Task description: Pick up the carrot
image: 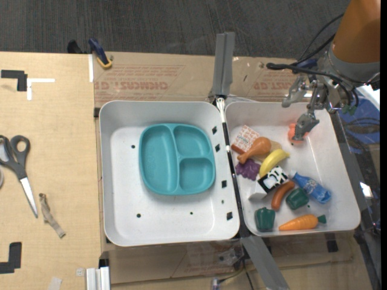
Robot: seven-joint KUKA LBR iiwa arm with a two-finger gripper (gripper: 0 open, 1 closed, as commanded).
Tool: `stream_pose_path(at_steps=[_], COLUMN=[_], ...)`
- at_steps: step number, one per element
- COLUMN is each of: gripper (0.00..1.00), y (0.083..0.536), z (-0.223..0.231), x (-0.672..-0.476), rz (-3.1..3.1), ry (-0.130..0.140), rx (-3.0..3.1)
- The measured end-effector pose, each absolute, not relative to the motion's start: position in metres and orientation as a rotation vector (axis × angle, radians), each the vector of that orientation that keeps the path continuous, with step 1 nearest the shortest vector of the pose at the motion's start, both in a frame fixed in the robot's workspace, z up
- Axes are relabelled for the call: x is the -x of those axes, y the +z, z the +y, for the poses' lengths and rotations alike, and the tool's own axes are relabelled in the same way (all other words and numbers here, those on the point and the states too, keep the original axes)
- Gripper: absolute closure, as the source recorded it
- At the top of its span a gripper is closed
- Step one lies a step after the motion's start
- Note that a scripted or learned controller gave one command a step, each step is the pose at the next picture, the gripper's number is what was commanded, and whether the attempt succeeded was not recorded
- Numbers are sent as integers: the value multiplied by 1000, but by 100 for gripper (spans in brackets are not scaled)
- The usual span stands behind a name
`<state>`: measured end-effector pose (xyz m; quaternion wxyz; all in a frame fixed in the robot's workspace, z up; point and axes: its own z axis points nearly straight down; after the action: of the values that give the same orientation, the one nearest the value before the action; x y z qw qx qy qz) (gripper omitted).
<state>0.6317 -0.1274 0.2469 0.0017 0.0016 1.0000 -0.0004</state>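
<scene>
An orange carrot (299, 223) lies along the near edge of the right bin (338, 162), beside a green pepper (264, 219). Other toy foods crowd the bin's left side. The hand (300, 128) hangs over the bin's far right corner, well apart from the carrot; whether it is open cannot be told. A teal divided plate (177, 159) sits in the left bin (121, 210).

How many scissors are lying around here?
1. A pair of grey-handled metal scissors lies on the tan board left of the left white bin. More may sit out of frame.
</scene>
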Motion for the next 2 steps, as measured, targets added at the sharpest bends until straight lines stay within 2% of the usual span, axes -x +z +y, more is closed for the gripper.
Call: stream_pose_path(at_steps=[1, 2], gripper=[0, 0], y=[94, 93], z=[-93, -98], x=[-655, -604], rz=[3109, 3072], ry=[0, 0], rx=[-414, -644])
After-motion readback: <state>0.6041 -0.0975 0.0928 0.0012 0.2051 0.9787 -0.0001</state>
